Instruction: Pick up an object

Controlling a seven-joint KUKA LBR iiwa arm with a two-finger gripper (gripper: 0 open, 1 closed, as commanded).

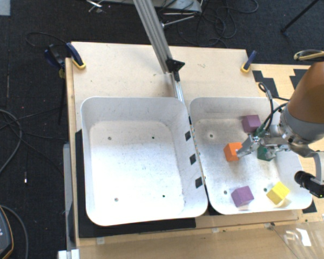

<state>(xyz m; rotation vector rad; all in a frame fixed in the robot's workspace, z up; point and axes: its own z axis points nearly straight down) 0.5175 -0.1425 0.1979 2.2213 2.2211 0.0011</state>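
Note:
The right bin [216, 109] holds several small blocks. An orange block [231, 152] lies near its middle. A purple block [251, 123] sits farther back, a second purple block [242, 195] near the front, and a yellow block [278, 193] at the front right. A green object [265, 154] lies partly hidden under the wrist. My gripper [252, 146] is low in the right bin, just right of the orange block and next to the green object. I cannot make out anything held in it.
The left bin [97, 109] stands beside the right one, sharing a raised middle wall [193, 155]. A slanted metal pole [154, 28] rises from the back of the bench. Yellow clamps [75, 58] grip the board's far corners.

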